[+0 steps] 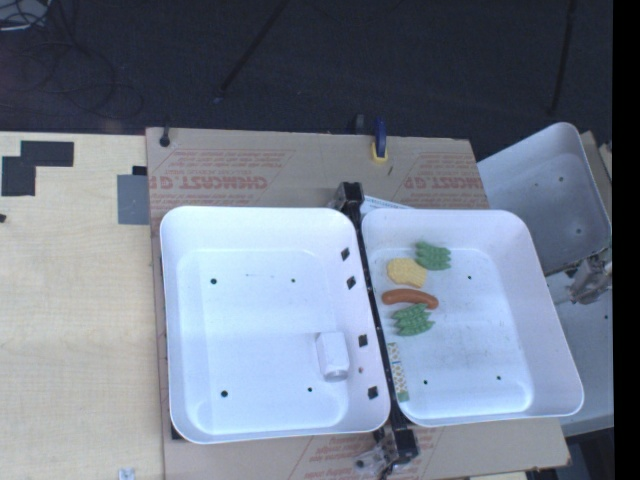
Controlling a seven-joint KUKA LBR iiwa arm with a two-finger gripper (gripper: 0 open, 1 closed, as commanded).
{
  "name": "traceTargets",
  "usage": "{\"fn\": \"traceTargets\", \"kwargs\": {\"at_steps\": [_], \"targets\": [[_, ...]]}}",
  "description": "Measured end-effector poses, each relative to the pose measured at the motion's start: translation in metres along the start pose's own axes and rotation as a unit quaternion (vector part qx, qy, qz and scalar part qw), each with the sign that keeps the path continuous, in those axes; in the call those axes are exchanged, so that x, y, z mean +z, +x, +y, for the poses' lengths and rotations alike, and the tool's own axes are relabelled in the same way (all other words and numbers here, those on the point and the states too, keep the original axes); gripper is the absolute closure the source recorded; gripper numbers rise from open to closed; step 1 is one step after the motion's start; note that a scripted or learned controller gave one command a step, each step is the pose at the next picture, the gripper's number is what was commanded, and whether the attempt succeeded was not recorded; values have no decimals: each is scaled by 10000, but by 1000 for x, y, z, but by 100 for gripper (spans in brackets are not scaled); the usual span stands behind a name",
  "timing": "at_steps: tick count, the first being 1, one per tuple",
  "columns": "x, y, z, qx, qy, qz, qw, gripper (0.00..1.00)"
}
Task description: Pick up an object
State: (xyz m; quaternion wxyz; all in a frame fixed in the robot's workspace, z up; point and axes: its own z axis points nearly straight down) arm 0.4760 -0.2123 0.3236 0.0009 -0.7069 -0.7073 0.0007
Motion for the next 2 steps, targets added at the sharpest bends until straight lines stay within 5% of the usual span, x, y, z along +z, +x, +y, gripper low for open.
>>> {"fn": "traceTargets", "kwargs": {"at_steps": [1, 2], "targets": [[26, 65, 41, 10, 0, 0, 10000, 100], [29, 30, -1, 6, 6, 4, 10000, 100]]}}
